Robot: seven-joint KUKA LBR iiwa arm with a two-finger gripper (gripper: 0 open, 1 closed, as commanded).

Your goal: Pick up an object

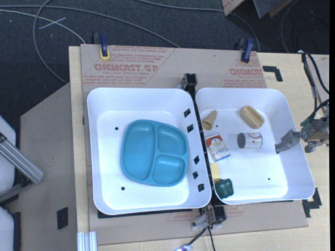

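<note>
We look down from above at a slight slant, far enough back to take in the whole pale wooden surface (52, 135) and the dark carpeted floor (157, 9) beyond its far edge. The two shallow white plastic bins (99, 114) sit side by side near the centre of our view.

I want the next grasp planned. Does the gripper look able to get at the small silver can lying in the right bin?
Probably yes. The gripper sits at the right white bin's right rim, and the small silver can lies on its side apart from its neighbours, with bare floor between.
</note>
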